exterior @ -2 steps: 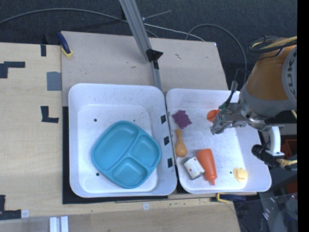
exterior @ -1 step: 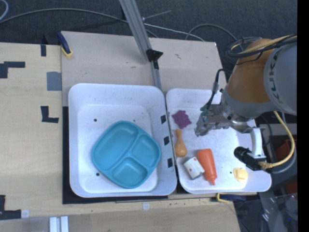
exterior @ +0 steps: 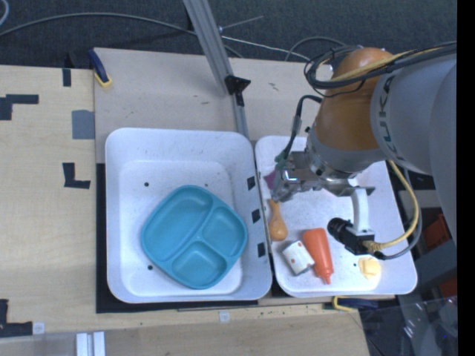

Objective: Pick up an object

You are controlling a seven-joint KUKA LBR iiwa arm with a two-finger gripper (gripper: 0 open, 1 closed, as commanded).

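Pale wooden surface (exterior: 44, 199) seen from above at a slant, with black tape marks on its far left side and dark carpeted floor (exterior: 89, 6) beyond its far edge, where thin cables (exterior: 148, 19) trail. A slanted metal pole (exterior: 210, 35) rises behind the bins, and a small blue and yellow clamp (exterior: 100, 69) sits at the surface's far left corner.

Two shallow white bins lie side by side. The grey arm (exterior: 415, 117) reaches in from the right, its orange band (exterior: 355, 99) bent over the right bin (exterior: 397, 277). The wrist points down and leftward, so the end effector (exterior: 284, 184) hangs low over the right bin's left side, close to the wall it shares with the left bin (exterior: 115, 199). Whether the end effector is apart or together cannot be told from this angle, and nothing can be seen clamped in it.

A purple item (exterior: 270, 176), mostly hidden, shows just left of the end effector. A tan pear-shaped piece (exterior: 277, 225) lies just in front of it, toward the near edge. Further to the front sit a small white block (exterior: 297, 258) and, touching or just beside it on the right, an orange carrot-shaped toy (exterior: 320, 252). A small yellow piece (exterior: 369, 267) lies well to the end effector's right front, near the bin's corner.

Left of the end effector, across the shared wall, a blue divided plate (exterior: 194, 236) rests flat in the left bin.
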